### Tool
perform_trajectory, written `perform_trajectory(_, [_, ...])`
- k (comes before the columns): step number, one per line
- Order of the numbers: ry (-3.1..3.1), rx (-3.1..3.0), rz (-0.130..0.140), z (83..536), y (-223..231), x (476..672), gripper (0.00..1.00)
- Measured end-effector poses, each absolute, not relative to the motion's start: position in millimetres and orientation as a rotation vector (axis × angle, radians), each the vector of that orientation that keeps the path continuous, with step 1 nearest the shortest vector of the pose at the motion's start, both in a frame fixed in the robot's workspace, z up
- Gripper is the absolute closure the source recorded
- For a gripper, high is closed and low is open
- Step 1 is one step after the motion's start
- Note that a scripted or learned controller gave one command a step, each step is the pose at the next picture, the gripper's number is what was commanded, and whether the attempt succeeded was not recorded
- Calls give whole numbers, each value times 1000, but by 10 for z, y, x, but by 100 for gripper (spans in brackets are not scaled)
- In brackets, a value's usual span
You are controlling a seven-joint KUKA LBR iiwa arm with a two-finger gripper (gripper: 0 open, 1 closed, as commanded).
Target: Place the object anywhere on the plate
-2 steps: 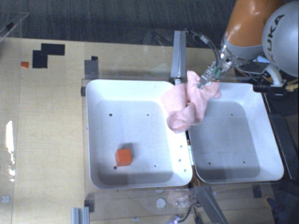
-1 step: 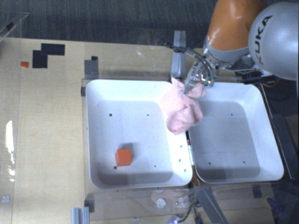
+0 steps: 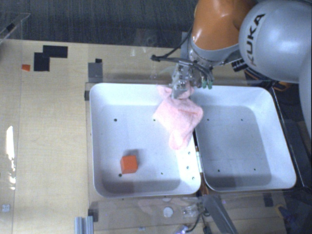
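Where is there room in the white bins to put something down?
The right bin has bare floor throughout. The left bin is bare between the orange block and the pink cloth. It is crowded where the bins meet: the cloth hangs there from the pincer.

A pale wooden bench [image 3: 48, 145] carries two shallow white bins set side by side, their inner rims touching. The left bin [image 3: 105, 130] and the right bin [image 3: 243, 179] sit toward the bench's right part. On the bare wood to the left lie black blocky patches [image 3: 48, 56] and, just beside them, a small orange square [image 3: 25, 68].
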State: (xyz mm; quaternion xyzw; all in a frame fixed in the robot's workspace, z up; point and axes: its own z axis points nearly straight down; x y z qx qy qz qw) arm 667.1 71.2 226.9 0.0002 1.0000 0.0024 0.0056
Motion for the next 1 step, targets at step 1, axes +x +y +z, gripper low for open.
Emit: perform_trajectory(1, [3133, -2, 7, 2250, 1243, 6700, 100])
